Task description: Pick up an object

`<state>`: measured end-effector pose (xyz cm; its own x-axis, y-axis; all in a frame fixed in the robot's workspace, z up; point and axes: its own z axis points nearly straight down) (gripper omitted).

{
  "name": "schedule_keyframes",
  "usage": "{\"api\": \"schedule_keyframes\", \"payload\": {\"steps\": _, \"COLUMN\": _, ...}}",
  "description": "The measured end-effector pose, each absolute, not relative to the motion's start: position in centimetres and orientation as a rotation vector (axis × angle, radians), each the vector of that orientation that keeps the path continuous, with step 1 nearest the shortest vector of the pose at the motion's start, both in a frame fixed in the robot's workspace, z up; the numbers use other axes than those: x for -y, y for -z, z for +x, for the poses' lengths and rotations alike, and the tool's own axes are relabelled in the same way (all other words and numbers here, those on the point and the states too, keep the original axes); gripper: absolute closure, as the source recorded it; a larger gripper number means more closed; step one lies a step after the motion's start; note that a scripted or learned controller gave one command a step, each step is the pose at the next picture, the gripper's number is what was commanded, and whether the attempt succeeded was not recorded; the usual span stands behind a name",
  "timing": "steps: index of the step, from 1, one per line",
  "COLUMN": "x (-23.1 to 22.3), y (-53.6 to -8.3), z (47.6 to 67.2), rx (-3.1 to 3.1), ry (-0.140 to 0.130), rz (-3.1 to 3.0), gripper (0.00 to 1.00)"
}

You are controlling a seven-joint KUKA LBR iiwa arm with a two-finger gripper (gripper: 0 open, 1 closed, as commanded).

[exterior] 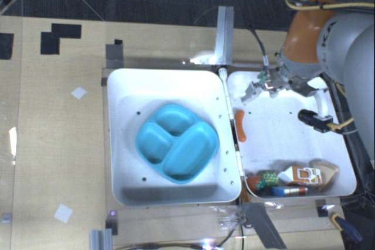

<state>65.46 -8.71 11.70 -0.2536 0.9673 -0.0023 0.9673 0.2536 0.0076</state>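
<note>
We find the end effector (254,92) over the far left part of the right bin (293,143), close to the bin's far wall. At this slant we cannot tell whether it is spread or pressed together. Nothing is seen held in it. The grey arm (351,50), with its orange band (304,38), enters from the right of the view.

The nearest item is an orange stick-shaped piece (239,126). It lies lengthwise against the right bin's left wall, nearer the camera than the end effector and apart from it.

The remaining items in the right bin are gathered along its near wall, well apart from the end effector:
- a green item (268,177) at the left of the group;
- a pen with red and blue parts (290,190), lying flat just beside it;
- a small white-and-orange carton (303,174), lying on its side;
- a tan item (329,171) at the carton's right, touching it.

The left bin (126,96) holds a blue three-compartment dish (176,142), resting near the bin's middle.

Both bins sit side by side on the pale wooden surface (58,126).
</note>
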Motion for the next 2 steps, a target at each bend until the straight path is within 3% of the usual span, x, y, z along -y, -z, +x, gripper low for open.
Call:
{"api": "schedule_keyframes", "payload": {"steps": 1, "x": 9.1, "y": -8.9, "z": 62.4, "rx": -2.808, "ry": -0.005, "rz": 1.383, "gripper": 0.00}}
{"api": "schedule_keyframes", "payload": {"steps": 2, "x": 9.1, "y": -9.0, "z": 56.9, "rx": -2.694, "ry": -0.007, "rz": 1.586, "gripper": 0.00}}
